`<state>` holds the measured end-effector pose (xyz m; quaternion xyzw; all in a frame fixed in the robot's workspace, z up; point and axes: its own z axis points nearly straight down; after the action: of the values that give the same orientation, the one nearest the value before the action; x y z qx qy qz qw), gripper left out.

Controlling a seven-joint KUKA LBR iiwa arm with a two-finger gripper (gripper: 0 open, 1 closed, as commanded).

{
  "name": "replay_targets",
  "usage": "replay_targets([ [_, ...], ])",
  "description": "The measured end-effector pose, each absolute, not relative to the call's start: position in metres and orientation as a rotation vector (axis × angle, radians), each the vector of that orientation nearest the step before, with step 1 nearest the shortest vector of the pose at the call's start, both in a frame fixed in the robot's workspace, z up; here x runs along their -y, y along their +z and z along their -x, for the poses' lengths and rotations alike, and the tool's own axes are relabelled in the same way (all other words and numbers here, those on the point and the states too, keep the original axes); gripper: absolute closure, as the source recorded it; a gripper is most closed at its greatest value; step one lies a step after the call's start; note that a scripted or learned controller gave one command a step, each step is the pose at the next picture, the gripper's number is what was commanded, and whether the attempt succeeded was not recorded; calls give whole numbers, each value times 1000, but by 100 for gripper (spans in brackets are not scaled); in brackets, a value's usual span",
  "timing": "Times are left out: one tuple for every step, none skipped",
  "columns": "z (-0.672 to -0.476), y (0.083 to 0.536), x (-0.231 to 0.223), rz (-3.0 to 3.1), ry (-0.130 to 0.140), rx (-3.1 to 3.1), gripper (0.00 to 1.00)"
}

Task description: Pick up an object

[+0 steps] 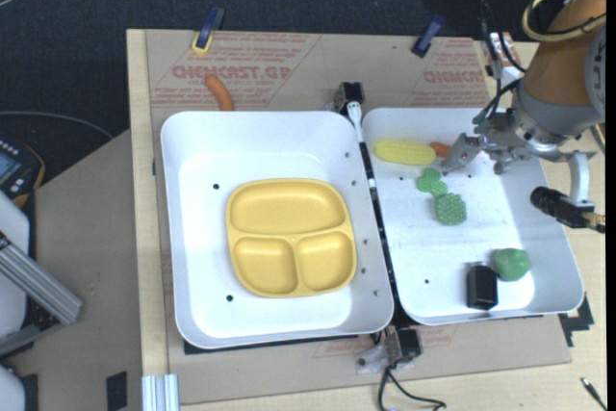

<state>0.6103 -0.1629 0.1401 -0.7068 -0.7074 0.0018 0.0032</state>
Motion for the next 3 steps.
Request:
replay_targets([
  [-609, 87, 162, 2217, 5, 2217, 0],
  [-611, 101, 163, 2223, -1, 2221, 100],
  [-614, 163, 171, 2229, -5, 2226, 100],
])
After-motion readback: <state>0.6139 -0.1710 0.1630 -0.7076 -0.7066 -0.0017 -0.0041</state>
